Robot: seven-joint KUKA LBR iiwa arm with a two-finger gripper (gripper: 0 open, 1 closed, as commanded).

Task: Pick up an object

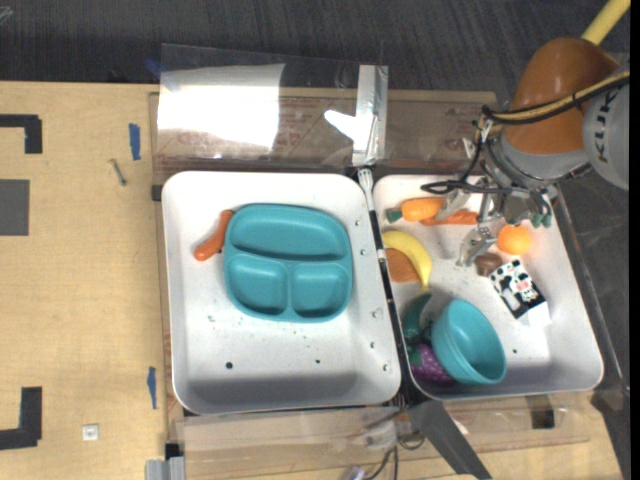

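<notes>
My gripper hangs low in the far part of the right bin, under the grey wrist and its orange band. Around it lie an orange carrot to the left, a small orange fruit to the right and a brown lump just below. I see nothing clearly held in the gripper. A black-and-white cow-patterned piece lies nearer the front. A yellow banana rests by the bin's left wall.
A teal bowl lies tipped at the right bin's front, with purple grapes and a green item beside it. The left bin bears a teal divided plate and an orange sausage-shaped piece.
</notes>
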